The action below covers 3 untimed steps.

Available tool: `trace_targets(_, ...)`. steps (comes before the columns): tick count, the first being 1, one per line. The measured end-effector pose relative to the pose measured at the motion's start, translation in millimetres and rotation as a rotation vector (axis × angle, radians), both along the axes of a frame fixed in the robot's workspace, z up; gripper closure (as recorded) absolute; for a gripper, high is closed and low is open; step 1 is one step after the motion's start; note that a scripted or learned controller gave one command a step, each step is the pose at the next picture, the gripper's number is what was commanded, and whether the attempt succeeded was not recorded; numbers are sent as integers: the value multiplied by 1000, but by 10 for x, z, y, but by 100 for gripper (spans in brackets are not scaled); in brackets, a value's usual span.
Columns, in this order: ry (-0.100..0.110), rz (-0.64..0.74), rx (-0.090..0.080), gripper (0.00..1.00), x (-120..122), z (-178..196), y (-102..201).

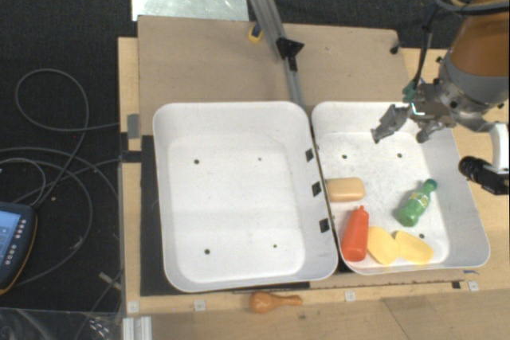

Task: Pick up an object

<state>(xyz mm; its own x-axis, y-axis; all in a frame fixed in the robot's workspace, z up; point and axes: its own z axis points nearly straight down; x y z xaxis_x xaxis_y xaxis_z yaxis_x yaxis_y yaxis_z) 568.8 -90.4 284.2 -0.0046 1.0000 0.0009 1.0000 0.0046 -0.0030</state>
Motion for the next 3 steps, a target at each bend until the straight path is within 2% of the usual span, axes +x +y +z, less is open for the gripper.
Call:
trace_targets(1,-4,-2,-1,0,6,20,-3)
trace_targets(2,0,-4,0,0,72,-422,-10)
trace_targets(3,2,-5,0,0,42,-1041,-49)
